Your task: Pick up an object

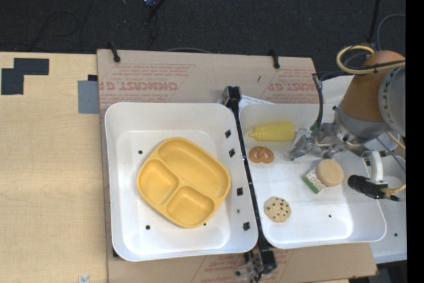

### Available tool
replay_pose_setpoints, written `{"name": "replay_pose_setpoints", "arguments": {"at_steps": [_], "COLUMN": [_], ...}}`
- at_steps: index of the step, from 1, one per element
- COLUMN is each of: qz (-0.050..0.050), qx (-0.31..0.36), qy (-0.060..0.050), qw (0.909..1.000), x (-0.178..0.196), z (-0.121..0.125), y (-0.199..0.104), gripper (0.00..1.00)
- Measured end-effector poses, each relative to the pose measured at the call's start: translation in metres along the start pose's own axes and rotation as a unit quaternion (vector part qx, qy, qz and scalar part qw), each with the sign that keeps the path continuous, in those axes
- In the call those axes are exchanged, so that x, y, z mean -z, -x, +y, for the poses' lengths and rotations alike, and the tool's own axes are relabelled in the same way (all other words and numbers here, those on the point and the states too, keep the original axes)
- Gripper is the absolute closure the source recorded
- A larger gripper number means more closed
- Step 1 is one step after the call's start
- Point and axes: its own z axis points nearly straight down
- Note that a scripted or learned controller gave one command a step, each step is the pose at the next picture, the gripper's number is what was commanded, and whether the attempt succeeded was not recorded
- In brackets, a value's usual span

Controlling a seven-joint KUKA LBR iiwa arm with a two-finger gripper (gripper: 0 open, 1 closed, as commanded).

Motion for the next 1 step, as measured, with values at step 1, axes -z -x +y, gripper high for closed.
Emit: {"name": "replay_pose_setpoints", "arguments": {"at_steps": [1], "qz": [0.000], "qx": [0.000], "qy": [0.000], "qw": [1.0000], "x": [0.0104], "z": [0.0001], "y": [0.0002], "gripper": [1.00]}}
